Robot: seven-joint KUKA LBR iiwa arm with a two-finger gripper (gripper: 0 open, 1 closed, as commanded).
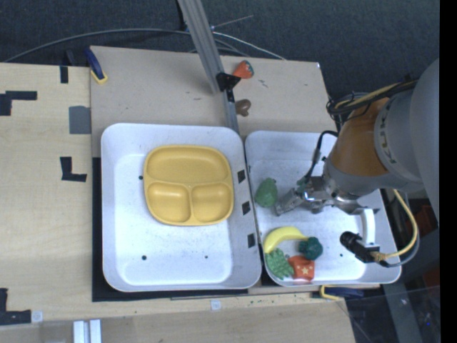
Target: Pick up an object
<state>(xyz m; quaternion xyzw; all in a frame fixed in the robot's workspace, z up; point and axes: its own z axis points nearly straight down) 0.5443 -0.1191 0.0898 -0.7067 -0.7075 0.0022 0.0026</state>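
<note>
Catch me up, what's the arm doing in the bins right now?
The arm reaches into the right bin from the right, with its gripper low beside a green toy. Nothing is visibly between its fingers, so no pick yet. A banana, a dark green piece, a light green piece and a red block sit bunched at that bin's near edge. The left bin holds a yellow divided plate.

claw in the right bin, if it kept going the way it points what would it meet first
Most likely the green toy, just left of the claw, whose tip points that way. Height above the bin floor is unclear, so it might pass over.
</note>
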